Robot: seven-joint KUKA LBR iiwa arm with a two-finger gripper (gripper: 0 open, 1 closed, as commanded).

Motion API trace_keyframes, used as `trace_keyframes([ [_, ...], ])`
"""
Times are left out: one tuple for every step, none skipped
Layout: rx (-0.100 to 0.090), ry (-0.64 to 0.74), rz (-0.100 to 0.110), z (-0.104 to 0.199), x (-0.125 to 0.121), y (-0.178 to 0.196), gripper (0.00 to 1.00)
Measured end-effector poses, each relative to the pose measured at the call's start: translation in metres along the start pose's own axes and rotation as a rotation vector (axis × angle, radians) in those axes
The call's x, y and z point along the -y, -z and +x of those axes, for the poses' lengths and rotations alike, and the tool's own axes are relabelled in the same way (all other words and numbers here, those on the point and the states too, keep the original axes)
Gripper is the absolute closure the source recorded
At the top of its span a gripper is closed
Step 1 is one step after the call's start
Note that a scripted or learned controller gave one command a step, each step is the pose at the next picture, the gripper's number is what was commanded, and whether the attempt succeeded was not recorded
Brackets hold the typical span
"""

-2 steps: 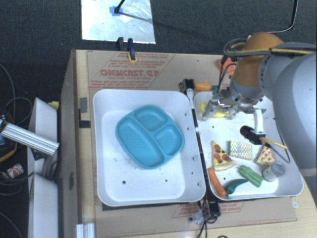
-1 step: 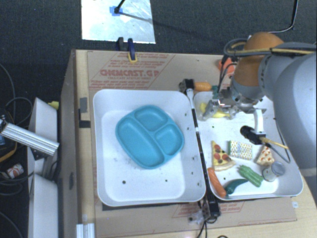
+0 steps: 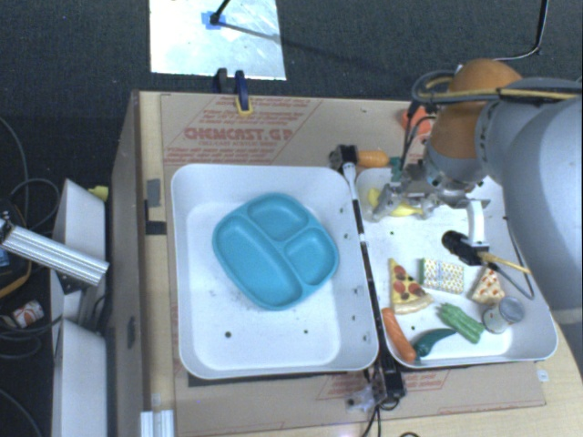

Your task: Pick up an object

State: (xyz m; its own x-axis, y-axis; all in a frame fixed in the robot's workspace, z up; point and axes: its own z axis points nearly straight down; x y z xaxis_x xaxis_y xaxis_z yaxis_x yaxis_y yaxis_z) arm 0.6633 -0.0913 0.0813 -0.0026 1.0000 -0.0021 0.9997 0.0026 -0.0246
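The gripper (image 3: 401, 200) hovered over a yellow object (image 3: 402, 209) at the right bin's (image 3: 537, 340) back-left corner, partly hiding it. Cardboard (image 3: 239, 133) behind the bins read "CHEMCAST GP".

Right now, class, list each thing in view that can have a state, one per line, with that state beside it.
Gripper: low over the right bin's far end, at a yellow item.
Blue divided plate: upright, flat in the left bin.
Pizza slice: lying flat in the right bin.
Carrot: lying along that bin's near-left edge.
Green vegetable: lying on its side.
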Motion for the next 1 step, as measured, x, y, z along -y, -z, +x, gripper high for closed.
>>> trace_keyframes([
  [-0.006,0.002,-0.003,-0.0206,-0.001,0.0007,0.0],
])
